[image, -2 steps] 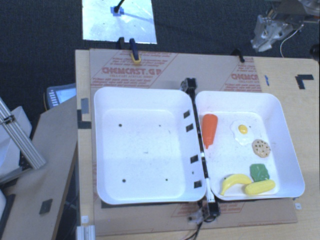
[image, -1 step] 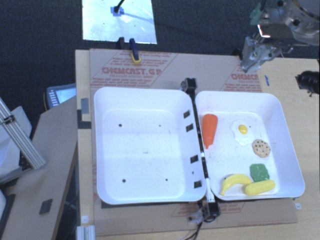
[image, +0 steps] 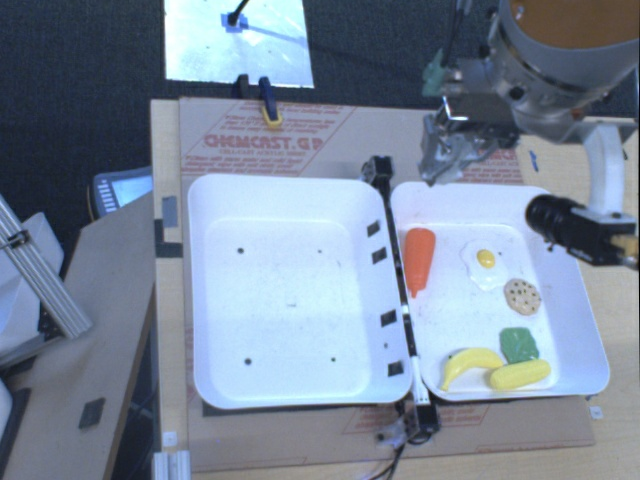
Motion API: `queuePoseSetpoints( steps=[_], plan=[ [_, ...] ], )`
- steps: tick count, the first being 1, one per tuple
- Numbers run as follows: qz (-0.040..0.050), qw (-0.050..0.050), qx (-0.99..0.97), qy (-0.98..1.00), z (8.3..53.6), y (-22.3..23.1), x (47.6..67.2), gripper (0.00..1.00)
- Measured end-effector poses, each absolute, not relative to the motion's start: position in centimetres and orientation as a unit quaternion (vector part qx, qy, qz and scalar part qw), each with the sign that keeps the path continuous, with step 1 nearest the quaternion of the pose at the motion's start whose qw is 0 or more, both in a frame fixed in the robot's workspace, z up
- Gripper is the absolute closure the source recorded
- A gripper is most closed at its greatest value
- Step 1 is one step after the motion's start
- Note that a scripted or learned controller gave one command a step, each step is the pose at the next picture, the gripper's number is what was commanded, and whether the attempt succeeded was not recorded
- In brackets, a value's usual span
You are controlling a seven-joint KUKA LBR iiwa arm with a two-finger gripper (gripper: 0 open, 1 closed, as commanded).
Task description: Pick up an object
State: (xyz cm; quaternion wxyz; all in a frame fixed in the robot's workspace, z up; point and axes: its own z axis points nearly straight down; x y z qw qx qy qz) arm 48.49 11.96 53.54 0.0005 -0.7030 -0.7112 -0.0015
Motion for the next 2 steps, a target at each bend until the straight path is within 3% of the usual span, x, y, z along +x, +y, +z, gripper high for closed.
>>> queuePoseSetpoints(
  steps=[1, 2],
  plan=[
    [-0.0011, 0.0, -0.707, -0.707, 53.5, 10.4, 48.7, 1.0],
    [-0.0011, 0.0, -0.704, -0.71, 53.4, 15.9, 50.6, 1.0]
  ],
)
